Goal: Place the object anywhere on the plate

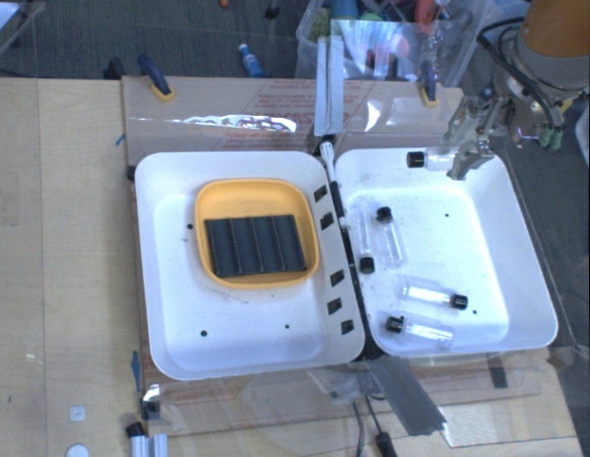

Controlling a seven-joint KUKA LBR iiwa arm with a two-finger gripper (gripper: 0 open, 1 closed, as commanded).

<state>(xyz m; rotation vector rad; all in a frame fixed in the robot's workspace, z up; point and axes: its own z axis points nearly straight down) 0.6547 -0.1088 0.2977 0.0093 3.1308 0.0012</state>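
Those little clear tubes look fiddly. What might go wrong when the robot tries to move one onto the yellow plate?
The tubes are clear, round and lie flat, so one may roll or slip away. Two tubes lie close together near the front of the right bin, so one may get nudged. The plate already holds a dark ridged block, leaving little room.

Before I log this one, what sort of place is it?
Probably a robotics lab bench: two white bins taped to a board, clear vials laid out for picking beside a yellow plate, and a tub of assorted props behind.
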